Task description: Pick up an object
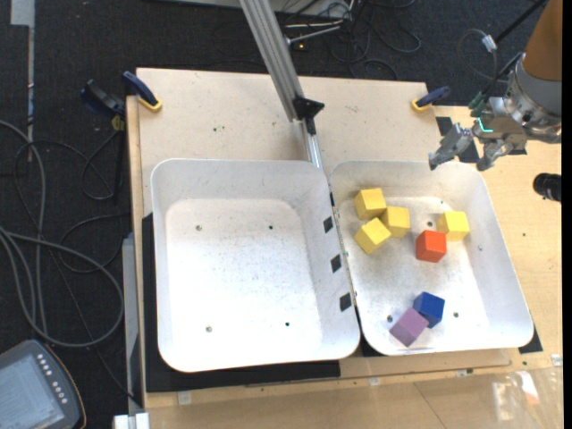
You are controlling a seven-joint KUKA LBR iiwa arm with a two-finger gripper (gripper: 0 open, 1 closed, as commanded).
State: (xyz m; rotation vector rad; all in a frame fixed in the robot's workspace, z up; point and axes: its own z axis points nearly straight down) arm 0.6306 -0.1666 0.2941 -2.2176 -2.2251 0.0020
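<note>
The grey arm's two-finger gripper (465,150) hung over the far right corner of the right-hand shallow white bin (500,275), above its rim, and nothing lay between its fingers; their spread could not be made out from this slant. All the blocks lay in that bin, nearer the camera and to the left of the gripper. Closest to it were a small yellow cube (454,224) and a red cube (431,245), touching or nearly touching each other, down and slightly left of the fingers. Further left sat a cluster of three yellow cubes (382,217), packed close together near the bin's inner wall. Well apart from the gripper, toward the near edge, a blue cube (429,307) rested against a purple cube (409,326). The left-hand shallow white bin (179,239) stood just beside the right one on the pale wooden bench (232,105).
</note>
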